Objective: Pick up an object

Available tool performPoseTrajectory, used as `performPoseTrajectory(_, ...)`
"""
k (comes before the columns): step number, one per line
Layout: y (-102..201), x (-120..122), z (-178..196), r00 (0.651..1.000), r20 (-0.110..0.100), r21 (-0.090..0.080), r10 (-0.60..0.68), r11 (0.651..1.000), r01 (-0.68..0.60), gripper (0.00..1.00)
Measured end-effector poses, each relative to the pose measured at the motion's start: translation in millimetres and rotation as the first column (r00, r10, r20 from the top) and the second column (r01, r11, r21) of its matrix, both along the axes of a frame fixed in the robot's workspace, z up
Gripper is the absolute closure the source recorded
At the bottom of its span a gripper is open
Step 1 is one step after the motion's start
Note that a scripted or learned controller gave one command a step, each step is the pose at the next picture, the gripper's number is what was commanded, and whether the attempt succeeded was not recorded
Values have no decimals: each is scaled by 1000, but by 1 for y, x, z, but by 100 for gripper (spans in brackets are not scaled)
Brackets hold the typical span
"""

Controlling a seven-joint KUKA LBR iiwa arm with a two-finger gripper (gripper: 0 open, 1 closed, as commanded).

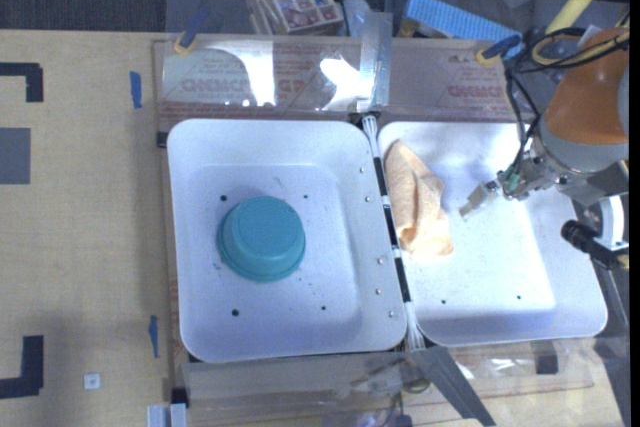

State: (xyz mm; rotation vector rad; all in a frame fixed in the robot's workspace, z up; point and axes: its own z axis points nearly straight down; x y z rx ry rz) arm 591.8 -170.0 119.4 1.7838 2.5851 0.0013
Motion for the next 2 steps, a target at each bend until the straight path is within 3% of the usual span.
performPoseTrajectory(1, -3, 1, 11, 1000, 6, -2, -5, 1000, 5, 100)
performPoseTrajectory(2, 39, 16, 51, 982, 6, -3, 190, 982, -190, 100)
